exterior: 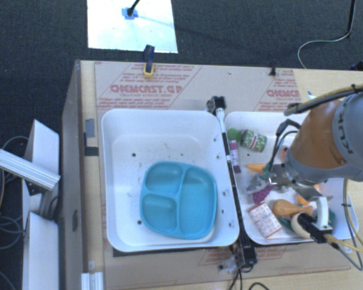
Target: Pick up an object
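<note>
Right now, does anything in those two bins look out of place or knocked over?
Nothing looks spilled or broken. The blue divided tray lies flat, slightly askew, in the left bin. The green bottle lies on its side in the cluttered right bin.

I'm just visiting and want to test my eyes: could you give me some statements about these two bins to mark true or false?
1. The blue divided plastic tray lies in the left white bin. True.
2. The grey arm with the orange band reaches over the left bin. False: it is over the right white bin.
3. A green-labelled bottle lies in the right bin. True.
4. The blue tray is piled with toys. False: nothing lies on it.
</note>
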